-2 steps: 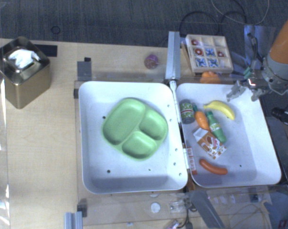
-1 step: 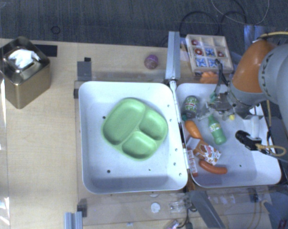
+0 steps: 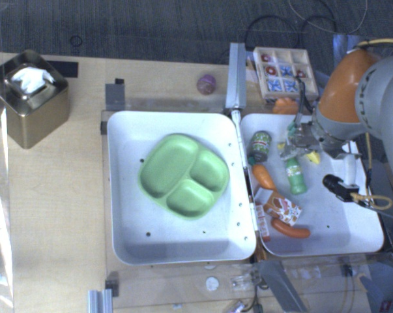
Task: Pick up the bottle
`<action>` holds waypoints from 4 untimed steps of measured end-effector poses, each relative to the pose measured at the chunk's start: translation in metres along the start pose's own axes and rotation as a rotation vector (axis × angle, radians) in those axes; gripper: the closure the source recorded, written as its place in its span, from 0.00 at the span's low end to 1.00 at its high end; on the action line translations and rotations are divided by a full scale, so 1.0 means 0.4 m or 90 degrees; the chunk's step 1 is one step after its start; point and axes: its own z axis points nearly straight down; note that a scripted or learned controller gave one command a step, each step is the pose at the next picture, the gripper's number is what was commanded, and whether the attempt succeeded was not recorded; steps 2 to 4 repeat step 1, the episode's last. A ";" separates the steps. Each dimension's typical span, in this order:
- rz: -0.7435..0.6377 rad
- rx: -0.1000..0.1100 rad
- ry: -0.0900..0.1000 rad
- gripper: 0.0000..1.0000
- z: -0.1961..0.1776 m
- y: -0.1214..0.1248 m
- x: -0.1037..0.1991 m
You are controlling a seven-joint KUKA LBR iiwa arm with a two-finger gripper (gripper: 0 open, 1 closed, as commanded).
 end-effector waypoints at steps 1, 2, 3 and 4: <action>-0.136 0.003 0.000 1.00 -0.210 0.068 0.080; -0.136 0.003 0.000 1.00 -0.210 0.068 0.080; -0.136 0.003 0.000 1.00 -0.210 0.068 0.080; -0.136 0.003 0.000 1.00 -0.210 0.068 0.080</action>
